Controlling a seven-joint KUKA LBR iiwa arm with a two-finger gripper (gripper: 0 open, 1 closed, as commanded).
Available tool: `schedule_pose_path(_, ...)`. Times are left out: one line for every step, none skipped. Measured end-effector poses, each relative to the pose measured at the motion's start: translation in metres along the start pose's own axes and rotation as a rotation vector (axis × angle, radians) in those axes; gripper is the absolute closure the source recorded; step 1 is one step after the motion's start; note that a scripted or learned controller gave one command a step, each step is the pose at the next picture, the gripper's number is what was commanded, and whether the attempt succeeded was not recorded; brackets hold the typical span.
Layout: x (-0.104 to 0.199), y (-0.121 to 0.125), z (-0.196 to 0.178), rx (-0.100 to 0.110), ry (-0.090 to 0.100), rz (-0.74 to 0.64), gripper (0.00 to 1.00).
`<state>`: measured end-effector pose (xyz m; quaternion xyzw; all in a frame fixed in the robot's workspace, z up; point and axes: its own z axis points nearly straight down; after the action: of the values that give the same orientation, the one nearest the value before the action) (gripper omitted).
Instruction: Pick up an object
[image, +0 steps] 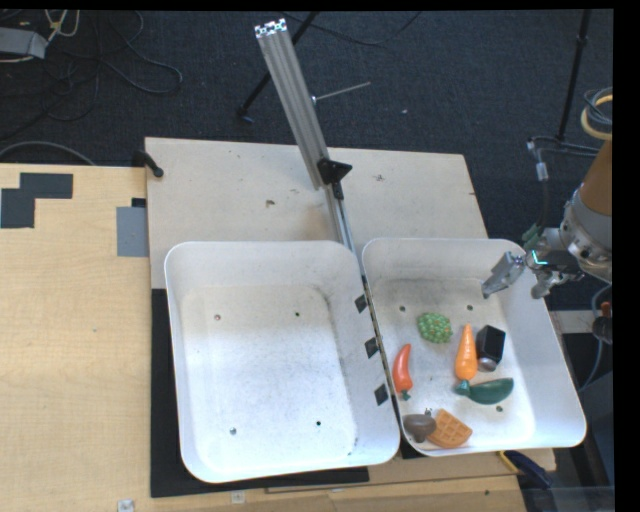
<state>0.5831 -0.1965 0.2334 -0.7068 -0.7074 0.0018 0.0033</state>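
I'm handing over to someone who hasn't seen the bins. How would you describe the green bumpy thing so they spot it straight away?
Look in the right bin, the one holding all the small toys. Near its middle, above the red pepper and left of the orange carrot, sits the green lump. It is the only rounded, knobbly light-green piece; the other green toy is darker, smooth and long.

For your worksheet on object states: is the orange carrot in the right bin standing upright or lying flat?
Lying flat. The carrot rests lengthwise on the right bin floor, between the black block and the green ball.
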Motion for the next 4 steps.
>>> schedule_pose_path(0.0, 0.001, -0.003, -0.004, -0.001, -0.001, 0.0)
schedule_pose_path(-0.004, 0.003, 0.06, 0.001, 0.0, 0.001, 0.0)
schedule_pose_path(-0.002, 0.004, 0.125, 0.001, 0.001, 0.002, 0.0)
schedule_pose_path(-0.002, 0.004, 0.142, -0.004, -0.001, 0.004, 0.0)
